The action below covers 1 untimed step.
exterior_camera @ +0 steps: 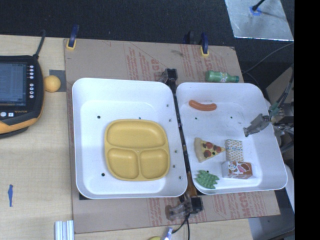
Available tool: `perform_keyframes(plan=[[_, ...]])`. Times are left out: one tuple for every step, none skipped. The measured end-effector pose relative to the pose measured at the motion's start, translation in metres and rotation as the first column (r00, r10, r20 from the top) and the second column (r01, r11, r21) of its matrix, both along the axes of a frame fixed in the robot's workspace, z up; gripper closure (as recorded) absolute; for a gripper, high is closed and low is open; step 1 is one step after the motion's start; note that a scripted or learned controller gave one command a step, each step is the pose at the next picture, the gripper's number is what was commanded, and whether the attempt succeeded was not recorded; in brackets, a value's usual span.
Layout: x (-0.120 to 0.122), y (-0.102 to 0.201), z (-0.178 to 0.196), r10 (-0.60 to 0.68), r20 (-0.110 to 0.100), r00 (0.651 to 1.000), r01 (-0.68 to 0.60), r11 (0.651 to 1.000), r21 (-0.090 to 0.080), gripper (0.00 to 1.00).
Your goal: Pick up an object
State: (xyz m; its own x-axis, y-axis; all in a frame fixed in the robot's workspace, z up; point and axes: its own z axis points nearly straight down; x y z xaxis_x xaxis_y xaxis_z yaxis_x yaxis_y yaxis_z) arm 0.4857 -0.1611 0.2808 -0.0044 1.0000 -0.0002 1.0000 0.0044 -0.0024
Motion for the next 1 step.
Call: perform_keyframes(plan=[[0.0985,0.0284,-0.0854,0.002,-0.003,1.0,-0.002,1.0,-0.001,0.0]])
